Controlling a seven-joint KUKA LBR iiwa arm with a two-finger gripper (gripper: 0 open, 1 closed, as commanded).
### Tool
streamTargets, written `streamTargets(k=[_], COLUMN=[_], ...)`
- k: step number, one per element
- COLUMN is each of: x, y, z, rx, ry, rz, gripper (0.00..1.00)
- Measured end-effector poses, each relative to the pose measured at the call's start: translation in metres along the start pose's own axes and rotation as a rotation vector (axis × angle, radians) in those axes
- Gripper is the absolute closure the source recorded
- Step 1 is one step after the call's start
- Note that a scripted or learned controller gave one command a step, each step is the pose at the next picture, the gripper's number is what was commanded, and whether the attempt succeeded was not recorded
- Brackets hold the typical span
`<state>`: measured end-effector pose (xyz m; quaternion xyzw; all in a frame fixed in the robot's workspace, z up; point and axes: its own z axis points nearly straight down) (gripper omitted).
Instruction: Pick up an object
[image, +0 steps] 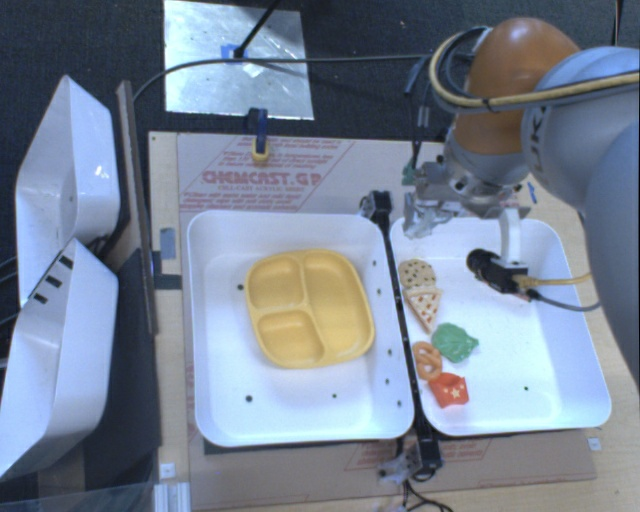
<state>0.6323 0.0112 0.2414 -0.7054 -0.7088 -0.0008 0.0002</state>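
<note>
The tool (428, 222) hangs over the far left corner of the right bin (560, 400); how its jaws stand I cannot tell. Near it lie a cracker (416, 273), pizza slice (425, 306), green piece (455, 342), pretzel (427, 359) and red piece (449, 389). The left bin (220, 400) holds a yellow tray (308, 307).

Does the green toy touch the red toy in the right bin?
Apart. In the camera view, white bin floor shows between the green toy and the red toy below it; the pretzel lies beside both.
</note>
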Motion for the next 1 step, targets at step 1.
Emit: streamTargets(k=[1], x=[0.0606], y=[0.0139], z=[0.0033], rx=[0.000], ry=[0.000], rz=[0.000], gripper=[1.00])
